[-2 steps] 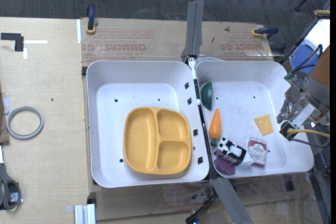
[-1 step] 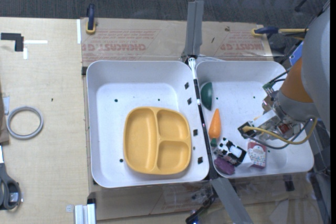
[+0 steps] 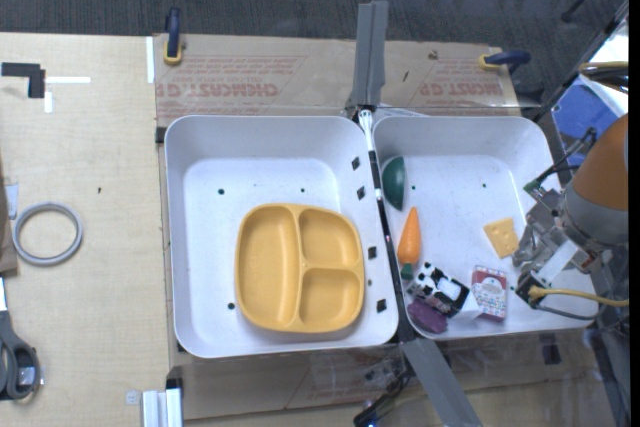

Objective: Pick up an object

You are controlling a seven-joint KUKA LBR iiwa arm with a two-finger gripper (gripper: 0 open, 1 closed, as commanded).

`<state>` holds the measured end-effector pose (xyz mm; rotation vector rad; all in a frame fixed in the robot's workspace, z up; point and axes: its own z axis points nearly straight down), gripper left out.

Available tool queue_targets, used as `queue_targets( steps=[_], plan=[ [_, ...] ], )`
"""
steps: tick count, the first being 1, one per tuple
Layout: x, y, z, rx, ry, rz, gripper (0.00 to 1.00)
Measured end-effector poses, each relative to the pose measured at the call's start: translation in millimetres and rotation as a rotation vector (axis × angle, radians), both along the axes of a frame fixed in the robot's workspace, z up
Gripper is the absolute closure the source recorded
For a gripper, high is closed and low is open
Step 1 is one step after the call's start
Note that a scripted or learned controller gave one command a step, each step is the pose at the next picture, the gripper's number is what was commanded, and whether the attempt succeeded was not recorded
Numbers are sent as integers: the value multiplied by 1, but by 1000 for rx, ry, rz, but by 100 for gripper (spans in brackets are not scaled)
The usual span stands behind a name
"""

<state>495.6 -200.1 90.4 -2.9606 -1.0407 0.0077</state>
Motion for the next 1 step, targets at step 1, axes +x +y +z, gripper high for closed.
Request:
queue_targets(
  steps=[1],
  plan=[
    [0, 0, 0, 0, 0, 0, 0]
  ],
)
